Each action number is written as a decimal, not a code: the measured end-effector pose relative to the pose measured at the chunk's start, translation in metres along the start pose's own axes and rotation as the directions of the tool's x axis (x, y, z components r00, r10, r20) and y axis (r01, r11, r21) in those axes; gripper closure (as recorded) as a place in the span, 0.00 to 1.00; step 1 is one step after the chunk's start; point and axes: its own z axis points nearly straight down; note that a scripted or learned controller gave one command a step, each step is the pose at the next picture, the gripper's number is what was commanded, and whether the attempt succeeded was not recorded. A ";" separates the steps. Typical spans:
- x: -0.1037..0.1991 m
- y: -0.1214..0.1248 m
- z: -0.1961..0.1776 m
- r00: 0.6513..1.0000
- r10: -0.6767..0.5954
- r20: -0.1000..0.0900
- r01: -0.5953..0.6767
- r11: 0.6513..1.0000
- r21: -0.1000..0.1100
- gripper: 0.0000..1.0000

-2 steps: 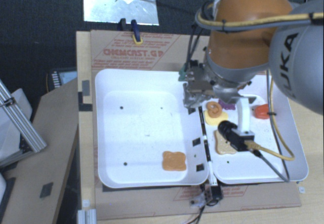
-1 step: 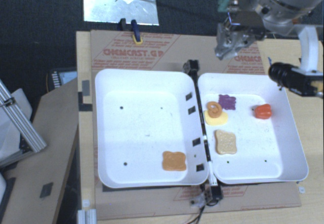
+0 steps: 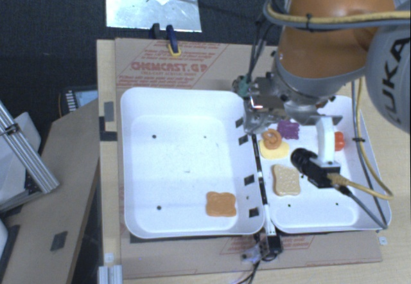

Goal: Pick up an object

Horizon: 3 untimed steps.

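- Bench (image 3: 109,148): a tan board bearing two shallow white bins side by side, viewed from above at a slant.
- Left bin (image 3: 138,148): holds one orange waffle-shaped piece (image 3: 221,204), lying flat near the front right corner, close to the wall shared with the other bin.
- Right bin (image 3: 321,215): partly covered by the arm; several small things lie in its left half.
- Toast slice (image 3: 286,180): pale tan, flat on the floor of the right bin, just left of the black fitting on the wrist.
- Orange ring-shaped piece (image 3: 272,139): rests on a yellow slab (image 3: 273,151), behind the toast slice and near the dividing wall.
- Purple piece (image 3: 288,129): just right of the orange ring, close under the wrist.
- Red-orange piece (image 3: 338,141): further right, beside a white upright part of the wrist assembly.
- Arm (image 3: 334,19): grey with a large orange band, reaching in from the right and standing over the rear of the right bin.
- Gripper (image 3: 258,112): low over the rear left corner of the right bin, next to the dividing wall; whether it is open or closed cannot be told, and nothing is seen held in it.
- Cable (image 3: 359,186): yellowish, running from the black fitting toward the right across the right bin.
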 end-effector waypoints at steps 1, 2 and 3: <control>0.018 -0.016 -0.045 1.000 -0.006 -0.006 0.006 1.000 -0.021 1.00; 0.046 -0.017 -0.129 1.000 -0.007 -0.008 0.007 1.000 -0.026 1.00; 0.104 0.033 -0.163 1.000 -0.008 -0.007 0.008 1.000 -0.022 1.00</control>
